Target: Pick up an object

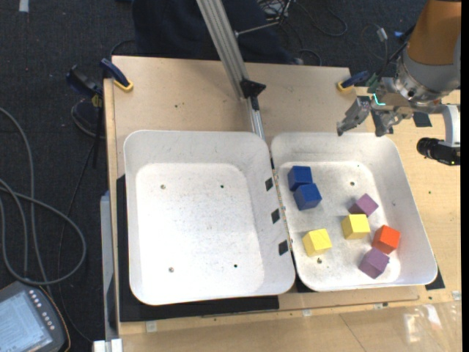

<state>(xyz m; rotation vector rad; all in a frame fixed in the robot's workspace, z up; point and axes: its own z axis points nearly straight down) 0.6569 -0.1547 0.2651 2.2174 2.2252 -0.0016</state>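
Gripper (368, 120) hangs over the far rim of the right bin (410, 196), fingers spread apart with nothing between them. Down inside that bin sit two blue cubes (303, 186) touching, two yellow cubes (355, 226), two purple ones (365, 204) and an orange cube (387, 237) near the right wall

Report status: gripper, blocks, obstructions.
Gripper open, holding nothing, above right bin's far rim. Seven blocks in that bin, nearest two blue blocks. No obstruction between.

Seven blocks (344, 222) crowd right bin (410, 189); gaps narrow.
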